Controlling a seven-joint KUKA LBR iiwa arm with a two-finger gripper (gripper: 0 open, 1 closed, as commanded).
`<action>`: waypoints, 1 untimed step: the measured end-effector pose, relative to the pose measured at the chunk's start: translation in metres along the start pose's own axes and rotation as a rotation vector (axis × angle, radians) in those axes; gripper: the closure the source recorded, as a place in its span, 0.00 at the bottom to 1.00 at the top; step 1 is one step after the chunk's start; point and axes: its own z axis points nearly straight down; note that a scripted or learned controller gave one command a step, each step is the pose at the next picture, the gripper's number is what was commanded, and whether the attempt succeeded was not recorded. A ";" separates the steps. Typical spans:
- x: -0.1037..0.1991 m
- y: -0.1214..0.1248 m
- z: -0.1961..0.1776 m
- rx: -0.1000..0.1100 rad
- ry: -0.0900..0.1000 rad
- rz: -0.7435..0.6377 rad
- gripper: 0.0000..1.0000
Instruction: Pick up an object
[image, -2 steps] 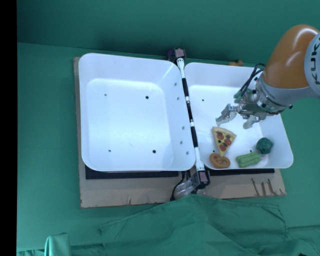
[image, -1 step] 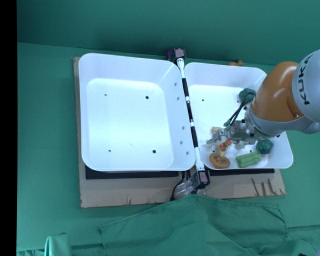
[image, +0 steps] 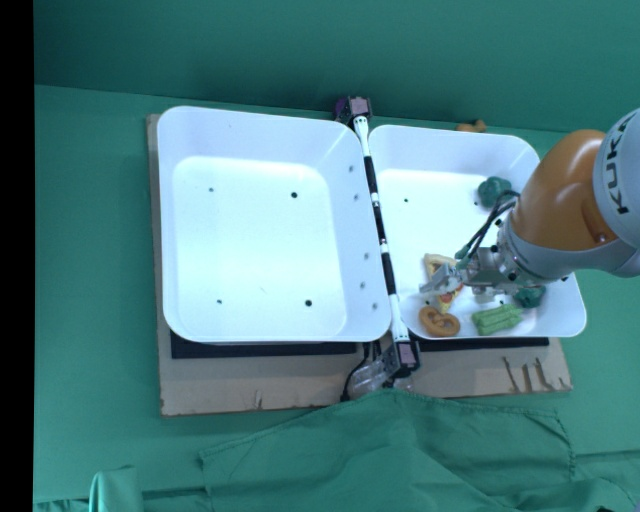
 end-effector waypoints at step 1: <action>0.000 0.000 0.000 -0.001 0.000 -0.001 0.00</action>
